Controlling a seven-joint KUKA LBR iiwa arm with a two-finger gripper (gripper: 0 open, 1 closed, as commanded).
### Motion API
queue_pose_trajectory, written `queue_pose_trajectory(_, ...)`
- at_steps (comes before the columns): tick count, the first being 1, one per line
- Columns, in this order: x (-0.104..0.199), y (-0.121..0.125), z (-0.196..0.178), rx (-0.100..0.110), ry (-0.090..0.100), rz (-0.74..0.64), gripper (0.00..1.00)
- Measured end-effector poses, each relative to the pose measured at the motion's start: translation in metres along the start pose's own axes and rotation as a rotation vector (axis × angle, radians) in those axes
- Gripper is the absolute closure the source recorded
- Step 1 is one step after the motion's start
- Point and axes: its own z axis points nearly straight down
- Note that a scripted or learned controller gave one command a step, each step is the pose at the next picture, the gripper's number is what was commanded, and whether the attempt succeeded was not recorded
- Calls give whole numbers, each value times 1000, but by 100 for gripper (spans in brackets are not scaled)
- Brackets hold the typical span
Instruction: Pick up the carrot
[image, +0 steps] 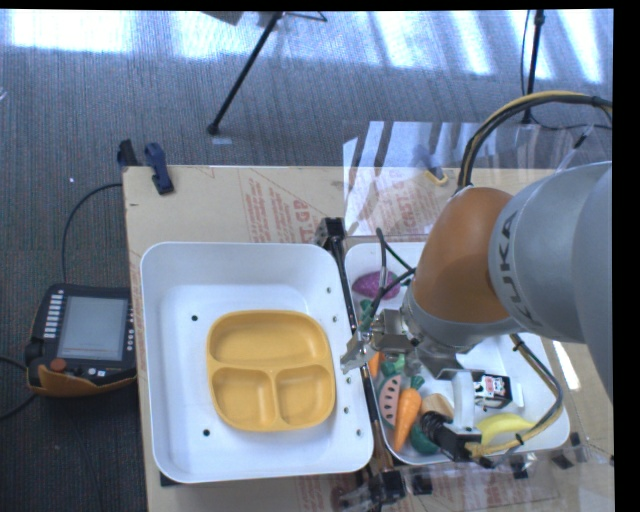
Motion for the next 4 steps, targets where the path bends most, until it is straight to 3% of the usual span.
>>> queue_pose_trajectory(1,-5,-2,-4,18,-5,10,100)
queue_pose_trajectory(2,77,-28,6,14,-7,14,100)
queue_pose_trajectory(3,45,-22,5,9,-10,291,100)
queue_pose_trajectory(4,120,-34,23,11,-12,587,100)
